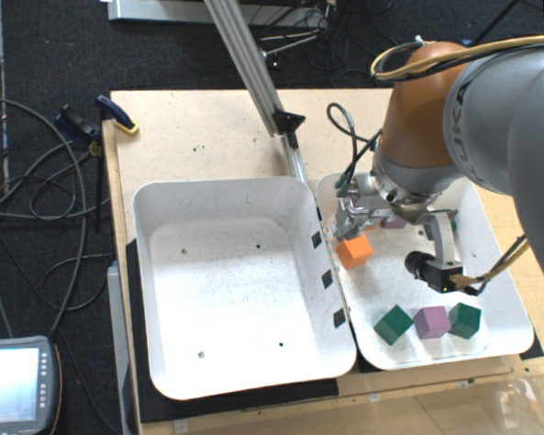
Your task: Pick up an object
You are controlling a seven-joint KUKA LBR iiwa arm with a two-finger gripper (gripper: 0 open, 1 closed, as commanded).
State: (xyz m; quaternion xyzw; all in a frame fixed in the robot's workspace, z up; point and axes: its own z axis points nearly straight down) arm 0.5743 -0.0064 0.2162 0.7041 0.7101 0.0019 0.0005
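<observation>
The gripper (353,225) hangs low over the far left part of the right bin (504,322), just above an orange block (354,251). The block sits right under the fingers, seemingly touching their tips, but whether they are spread or clamped on it I cannot tell. So the pick looks at the grasping stage at best, with lifting left to do. Two green blocks (393,325) and a purple block (432,322) lie near the bin's near edge. The left bin (152,210) sits alongside.

Tan tabletop (202,124): two white bins side by side, left bin (230,288) at 9 o'clock, right bin (499,327) at 3; blue-yellow clamp (117,116) at 11.
</observation>
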